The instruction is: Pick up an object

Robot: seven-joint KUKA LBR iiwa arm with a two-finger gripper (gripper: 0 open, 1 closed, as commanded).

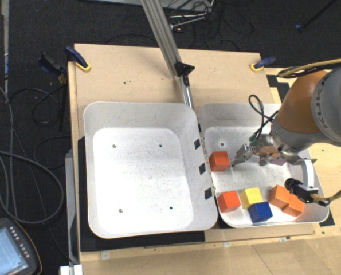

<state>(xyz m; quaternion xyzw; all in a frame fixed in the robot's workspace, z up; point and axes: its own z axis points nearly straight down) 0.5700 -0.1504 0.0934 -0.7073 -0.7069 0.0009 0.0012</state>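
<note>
Claw [243,155] sits low in the right bin [227,132], tips just right of the orange cube [219,161], nothing between them; can't tell its opening. Cube is near the bin's left wall. Shift left, centre over cube, straddle, then close.

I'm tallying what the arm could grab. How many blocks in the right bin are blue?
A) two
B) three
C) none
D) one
D: a single blue block lies near the front of the right bin, just below the yellow block, while the other blocks there are orange, such as the one left of the hand.
</note>
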